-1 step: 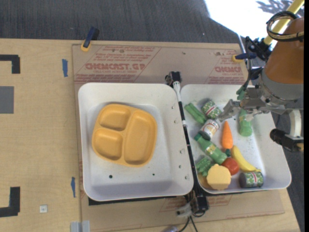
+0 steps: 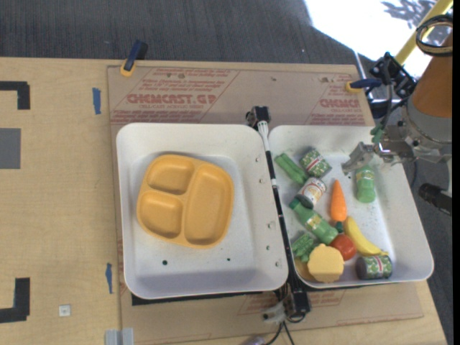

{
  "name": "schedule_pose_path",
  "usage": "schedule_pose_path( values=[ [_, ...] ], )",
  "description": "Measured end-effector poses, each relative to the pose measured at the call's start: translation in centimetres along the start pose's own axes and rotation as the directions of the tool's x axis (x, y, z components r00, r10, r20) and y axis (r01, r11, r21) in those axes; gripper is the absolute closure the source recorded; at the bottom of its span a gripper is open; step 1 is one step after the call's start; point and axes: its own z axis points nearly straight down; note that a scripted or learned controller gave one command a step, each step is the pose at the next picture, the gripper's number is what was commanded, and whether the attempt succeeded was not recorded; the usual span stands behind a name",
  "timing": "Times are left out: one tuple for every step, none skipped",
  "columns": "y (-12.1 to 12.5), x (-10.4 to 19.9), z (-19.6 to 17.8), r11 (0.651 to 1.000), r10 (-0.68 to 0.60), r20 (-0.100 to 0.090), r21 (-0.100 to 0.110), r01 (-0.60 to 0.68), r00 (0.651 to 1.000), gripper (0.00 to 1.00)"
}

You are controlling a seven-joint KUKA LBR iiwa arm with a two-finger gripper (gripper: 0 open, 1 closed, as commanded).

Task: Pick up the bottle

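At the right of the frame, the tool [image 2: 361, 160] hangs over the upper right of the right bin [image 2: 410, 214], just above a green cup [image 2: 365, 185]; I cannot tell how it is set. The green bottle [image 2: 315, 222] lies lower in that bin, left of the carrot [image 2: 338, 200] and below a small can [image 2: 312, 190]. A yellow tray [image 2: 185, 198] sits in the left bin [image 2: 136, 149].

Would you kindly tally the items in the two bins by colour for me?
Green: 7, including the bottle, two label-wrapped cans, a cup-like piece
Orange: 2, a carrot and the divided tray
Yellow: 2, a banana, a block
Red: 1
White jar: 1
Total: 13
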Motion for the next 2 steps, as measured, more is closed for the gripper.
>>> schedule_pose_path(
  values=[
    [2.6, -4.2, 7.2, 0.994, 0.106, 0.0, 0.002, -0.106, 0.994, 0.0],
    [4.3, -4.9, 11.6, 0.866, 0.5, -0.01, 0.006, -0.5, 0.866, 0.0]
  ],
)
